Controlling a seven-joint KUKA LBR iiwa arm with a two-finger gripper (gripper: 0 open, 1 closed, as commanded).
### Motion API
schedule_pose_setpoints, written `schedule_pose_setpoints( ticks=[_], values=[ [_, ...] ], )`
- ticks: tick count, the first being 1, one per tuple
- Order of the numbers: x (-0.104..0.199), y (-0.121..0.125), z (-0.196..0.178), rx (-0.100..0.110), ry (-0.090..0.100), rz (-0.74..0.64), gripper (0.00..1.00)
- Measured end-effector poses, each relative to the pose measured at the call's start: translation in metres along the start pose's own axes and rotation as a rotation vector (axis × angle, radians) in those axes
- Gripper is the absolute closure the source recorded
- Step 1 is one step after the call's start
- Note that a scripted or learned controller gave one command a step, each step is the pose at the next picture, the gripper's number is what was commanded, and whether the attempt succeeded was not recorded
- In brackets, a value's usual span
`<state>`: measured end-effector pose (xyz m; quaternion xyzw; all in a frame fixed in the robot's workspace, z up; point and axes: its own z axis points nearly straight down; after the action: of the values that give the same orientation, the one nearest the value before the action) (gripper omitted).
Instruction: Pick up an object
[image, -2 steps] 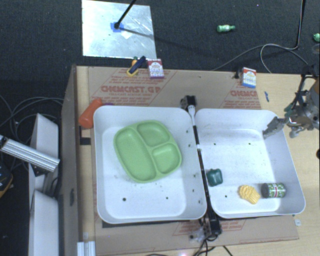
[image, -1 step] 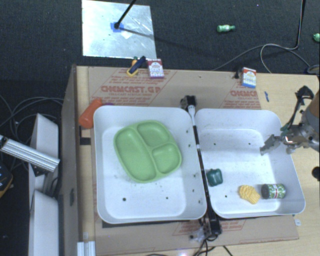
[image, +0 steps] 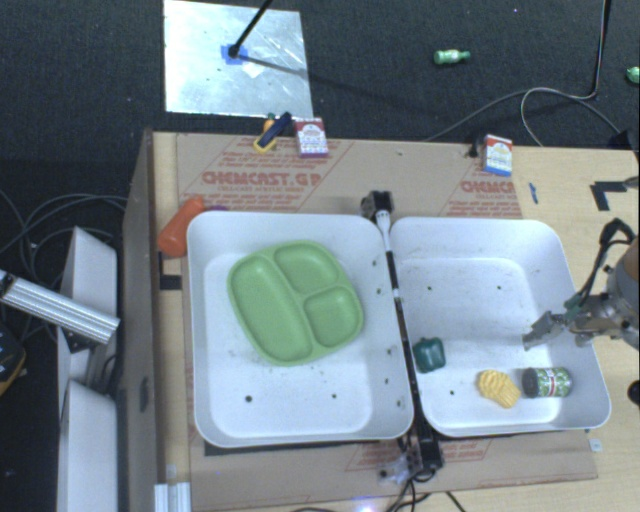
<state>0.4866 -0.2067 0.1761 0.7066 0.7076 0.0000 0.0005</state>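
Tan counter (image: 560, 170) with printed sheeting carries two white bins side by side, dark carpet (image: 80, 80) behind with a shiny metal sheet (image: 235, 60) on it; left bin (image: 290, 405) holds a green tray (image: 295, 300). Right bin (image: 480, 250) has a small can (image: 547, 381) lying on its side, long axis left-right, touching a yellow toy (image: 498, 386), green pepper (image: 429, 354) near the divider. End effector (image: 548, 328) hovers just above the can, fingers look spread, pinching nothing.

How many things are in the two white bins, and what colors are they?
Green: 3, tray, pepper, can
Yellow: 1, toy
Total: 4
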Motion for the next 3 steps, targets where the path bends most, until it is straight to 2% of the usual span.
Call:
schedule_pose_setpoints(
  ticks=[1,2,3],
  values=[
    [0.0,0.001,-0.038,-0.003,-0.001,-0.003,0.0],
    [0.001,0.0,0.024,0.001,0.001,0.0,0.0],
    [0.0,0.001,-0.021,-0.003,-0.001,-0.002,0.0]
  ],
)
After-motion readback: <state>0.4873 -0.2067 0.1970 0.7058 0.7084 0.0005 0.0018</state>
